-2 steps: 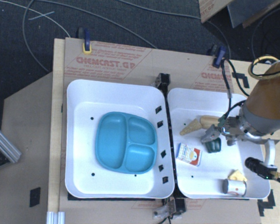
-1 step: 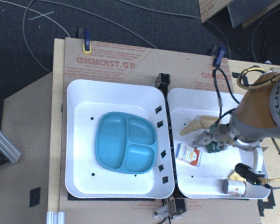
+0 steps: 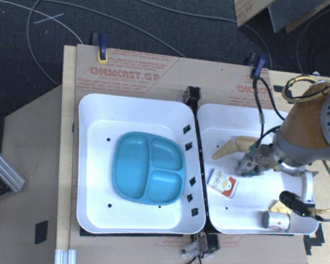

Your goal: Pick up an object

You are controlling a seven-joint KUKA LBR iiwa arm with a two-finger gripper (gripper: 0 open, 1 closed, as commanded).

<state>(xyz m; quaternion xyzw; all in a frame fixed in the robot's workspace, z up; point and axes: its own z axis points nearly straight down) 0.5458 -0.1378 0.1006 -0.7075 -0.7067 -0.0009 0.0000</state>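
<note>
Gripper point(image 3: 253, 164) is down in the right bin point(image 3: 249, 219), sitting in the upper-middle part of it. Arm comes in from the right edge.

Nearest candidate: tan cone-shaped object point(image 3: 234, 147), lying flat just up-left of the gripper. Its long axis runs roughly left-right with a slight tilt, narrow tip pointing down-left toward the bin divider, wide end at the right and touching or nearly touching the gripper body. So the target lies mostly to the left and a bit toward the far wall.

State of the tool: cannot tell whether it is spread or closed. The tip is a dark cluttered blob from this angle, and nothing is visibly between it.

Other options in the same bin: small red and white packet point(image 3: 222, 183) down-left of the gripper, near the divider; a small cylinder point(image 3: 275, 220) at the near wall, well apart.

Judgement: the cone is closest. Closing across its short axis near the wide end looks like the sensible approach.

Left bin point(image 3: 93, 168) holds a blue divided plate point(image 3: 148, 168), far from the arm.
</note>
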